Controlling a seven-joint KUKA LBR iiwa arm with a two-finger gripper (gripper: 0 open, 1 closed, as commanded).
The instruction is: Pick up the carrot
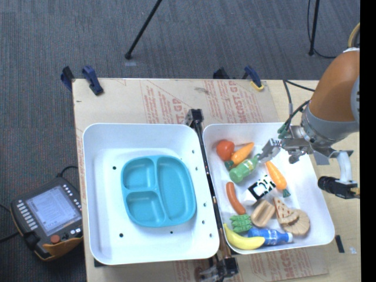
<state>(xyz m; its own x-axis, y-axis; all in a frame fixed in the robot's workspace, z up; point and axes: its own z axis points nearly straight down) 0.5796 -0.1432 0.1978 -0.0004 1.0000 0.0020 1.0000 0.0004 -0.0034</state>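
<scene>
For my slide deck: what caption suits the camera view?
Gripper hovers over the right bin near two carrots; blue tray in the left bin.

My arm (335,98): grey, orange band
Bins (94,157): white
Tray (157,191): light blue
Carrot (276,177): orange
Tomato (224,150): red
Banana (244,241): yellow
Sausage (235,198): reddish-orange
Bottle (242,170): green

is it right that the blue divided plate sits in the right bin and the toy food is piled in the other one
Not quite. The camera view shows the blue divided plate in the left bin; the toy food, including the banana, is piled in the right bin.
</scene>
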